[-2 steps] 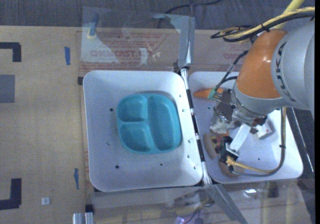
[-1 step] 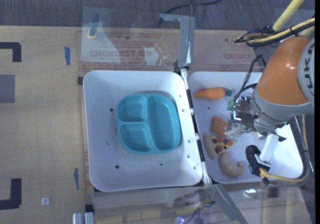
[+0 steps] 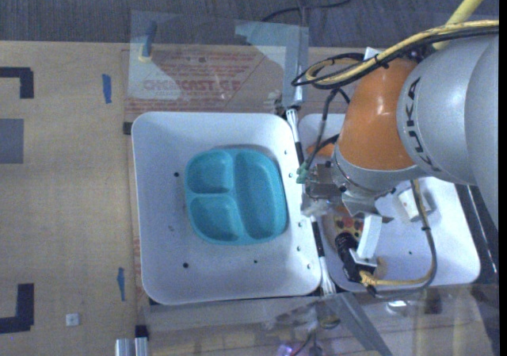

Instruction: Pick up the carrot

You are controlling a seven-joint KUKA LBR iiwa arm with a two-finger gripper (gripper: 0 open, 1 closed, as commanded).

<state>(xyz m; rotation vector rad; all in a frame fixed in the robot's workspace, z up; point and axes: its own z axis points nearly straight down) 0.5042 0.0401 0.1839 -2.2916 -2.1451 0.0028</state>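
Over right bin [image 3: 455, 263], gripper [image 3: 329, 188] reaches down, likely hunting carrot; finger state cannot tell, masked by wrist. Orange sliver [image 3: 323, 146] at wrist's edge may be carrot, mostly hidden. Arm [image 3: 444, 109] blocks bin contents. Left bin [image 3: 158, 267] carries teal divided tray [image 3: 236, 194].

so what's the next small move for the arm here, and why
Probably a short lift straight up to clear the view. The arm hangs low over the right bin, hiding its pincer and most of the bin floor. An orange sliver by the wrist may be the carrot. The left bin holds a teal divided plate.
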